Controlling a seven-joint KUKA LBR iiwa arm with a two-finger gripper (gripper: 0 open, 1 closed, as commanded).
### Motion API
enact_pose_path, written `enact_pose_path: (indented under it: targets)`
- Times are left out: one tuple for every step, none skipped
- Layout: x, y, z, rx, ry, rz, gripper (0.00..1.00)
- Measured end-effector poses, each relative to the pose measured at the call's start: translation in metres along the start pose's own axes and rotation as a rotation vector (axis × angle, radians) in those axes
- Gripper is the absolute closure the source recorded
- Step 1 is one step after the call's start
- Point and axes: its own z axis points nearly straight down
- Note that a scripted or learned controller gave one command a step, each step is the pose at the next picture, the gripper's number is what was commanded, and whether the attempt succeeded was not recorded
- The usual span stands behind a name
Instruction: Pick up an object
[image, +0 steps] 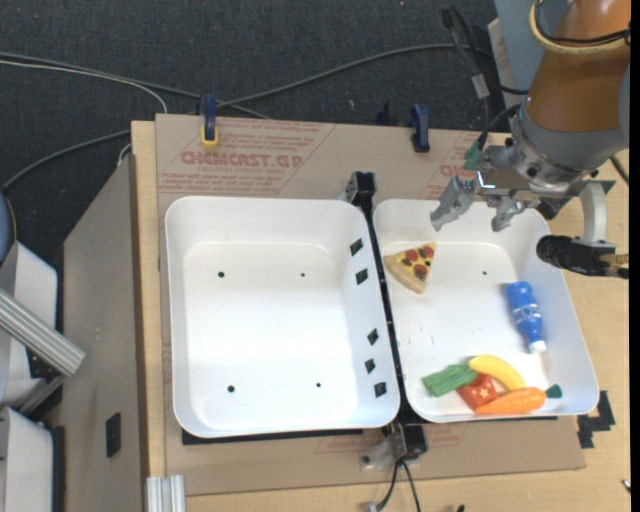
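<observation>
On the bench, your right bin (575, 330) held a pizza slice (413, 265) near its left wall, likely light and rigid, best pinched across its crust, while your gripper (480, 211) hung empty above, fingers apart.

1 fixed overhead camera, slanted down at 2 bins (190, 300), medium distance.

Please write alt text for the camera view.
The gripper hangs open above the right bin, holding nothing. That bin holds a pizza slice, a blue bottle and piled toy food.
</observation>
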Motion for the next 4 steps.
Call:
enact_pose_path:
  targets:
    - [-0.020,-0.093,0.022,0.007,-0.001,0.010,0.00]
    - [-0.055,-0.055,0.164,0.011,-0.002,0.008,0.00]
    - [-0.088,-0.106,0.216,0.005,0.000,0.011,0.00]
    - [-0.001,-0.060,0.106,-0.017,0.000,-0.007,0.00]
